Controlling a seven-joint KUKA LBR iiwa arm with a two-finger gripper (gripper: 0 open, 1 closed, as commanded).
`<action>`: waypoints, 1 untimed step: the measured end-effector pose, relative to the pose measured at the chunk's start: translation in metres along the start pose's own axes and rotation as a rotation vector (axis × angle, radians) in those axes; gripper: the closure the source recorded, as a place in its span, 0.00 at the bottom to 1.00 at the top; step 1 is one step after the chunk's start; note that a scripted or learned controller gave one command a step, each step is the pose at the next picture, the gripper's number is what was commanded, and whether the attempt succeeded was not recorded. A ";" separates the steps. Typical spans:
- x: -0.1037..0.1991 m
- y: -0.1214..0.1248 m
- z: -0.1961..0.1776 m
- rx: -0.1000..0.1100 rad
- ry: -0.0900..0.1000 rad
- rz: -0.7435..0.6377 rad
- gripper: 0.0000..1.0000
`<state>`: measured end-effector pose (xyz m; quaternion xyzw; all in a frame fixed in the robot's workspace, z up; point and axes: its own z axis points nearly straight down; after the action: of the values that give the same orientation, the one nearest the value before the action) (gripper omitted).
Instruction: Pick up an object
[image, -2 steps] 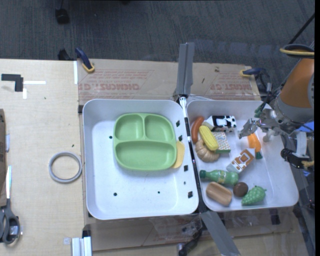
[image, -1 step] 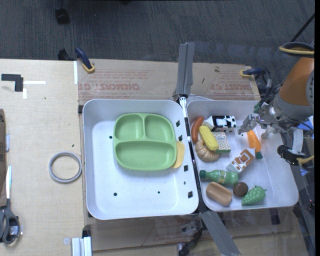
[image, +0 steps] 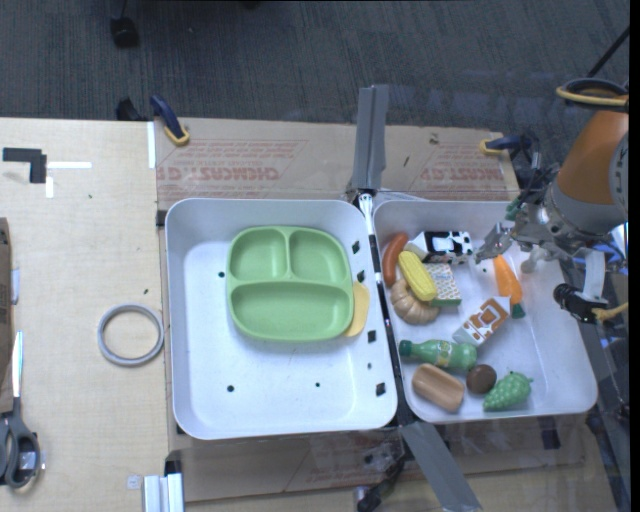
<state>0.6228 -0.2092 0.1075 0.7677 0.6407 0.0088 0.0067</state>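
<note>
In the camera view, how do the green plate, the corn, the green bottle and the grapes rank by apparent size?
1. green plate
2. green bottle
3. corn and grapes: they look alike, so I do not rank them.

The arm is a chunky grey thing with a big orange band just above the wrist, plus a yellowish cable looping over the top of it. Down at the end it turns into a mess of grey metal brackets and black cabling, with a small metal gripper.
</note>
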 end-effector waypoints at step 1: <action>0.001 0.002 0.000 0.000 -0.003 0.000 0.00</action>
<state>0.6250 -0.2081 0.1072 0.7676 0.6409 0.0077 0.0077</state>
